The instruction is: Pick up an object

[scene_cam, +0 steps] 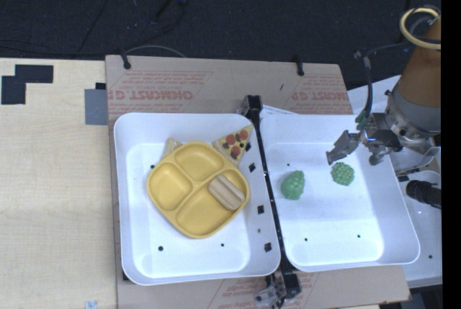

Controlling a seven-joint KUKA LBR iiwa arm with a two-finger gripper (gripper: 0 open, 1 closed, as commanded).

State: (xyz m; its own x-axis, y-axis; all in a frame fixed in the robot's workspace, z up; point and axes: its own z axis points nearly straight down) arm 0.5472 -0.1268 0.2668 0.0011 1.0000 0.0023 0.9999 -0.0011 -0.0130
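Green berry (343, 173) lies in the right bin (389, 243) just below the end effector (358, 147); its fingers spread apart, holding nothing.

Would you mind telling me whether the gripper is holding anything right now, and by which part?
Nothing is held: the gripper hangs above the right bin, apart from both green pieces.

Two shallow white plastic bins, left (137, 228) and right (389, 228), dotted with small black holes. Left bin: a yellow compartmented plastic tray (189, 207) carrying a tan, bread-like block (226, 192), and a yellow pizza-slice toy (236, 142) spotted red and dark. Right bin: two knobbly green toy pieces, one mid-green (293, 184), one brighter green (343, 173). Brown cardboard sheet (216, 88) with red print; pale wooden surface (50, 192) bearing black and grey squares; grey arm with an orange band (423, 81)
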